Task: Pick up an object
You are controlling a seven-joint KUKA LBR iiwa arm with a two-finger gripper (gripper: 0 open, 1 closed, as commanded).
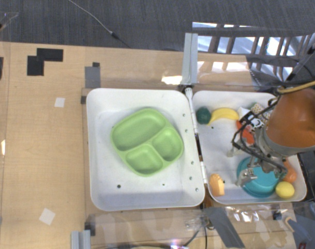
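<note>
From my screen, the arm (296,119) shows a broad, rounded orange band, smooth and glossy. Below it sits a grey metal wrist with dark linkages, thin black cables and a small black-and-white marking.

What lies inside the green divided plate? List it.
The green divided plate in the left bin shows three bare compartments with nothing lying in them. What lies under the plate is covered.
</note>
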